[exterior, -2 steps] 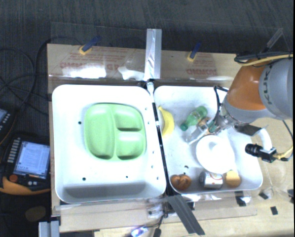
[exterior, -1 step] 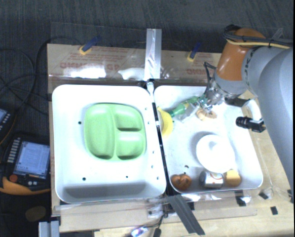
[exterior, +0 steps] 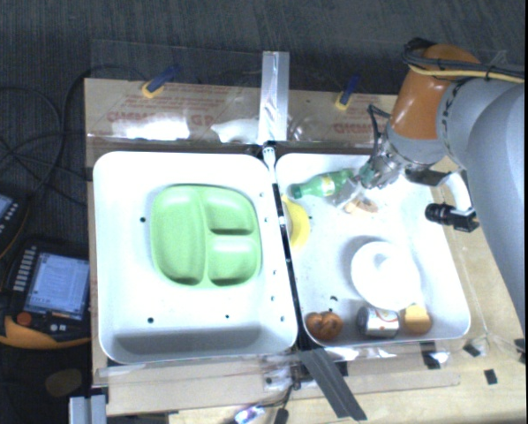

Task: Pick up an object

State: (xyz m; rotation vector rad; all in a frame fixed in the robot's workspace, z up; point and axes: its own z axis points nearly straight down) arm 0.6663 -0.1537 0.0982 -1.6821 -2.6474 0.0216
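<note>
My gripper (exterior: 371,176) is low in the back of the right bin (exterior: 441,263), below the orange wrist band. It sits right at the right-hand end of a green plastic bottle (exterior: 320,185), which lies on its side near the bin's back left corner. Whether the bottle is between the fingers is hidden by the gripper body. A small tan piece (exterior: 363,206) lies just in front of the gripper.
The right bin also holds a yellow object (exterior: 296,223) against its left wall, a white round bowl (exterior: 385,272), a brown ball (exterior: 324,325), a silver can (exterior: 380,322) and an orange block (exterior: 415,318). In the left bin (exterior: 123,325) lies a green divided plate (exterior: 207,235).
</note>
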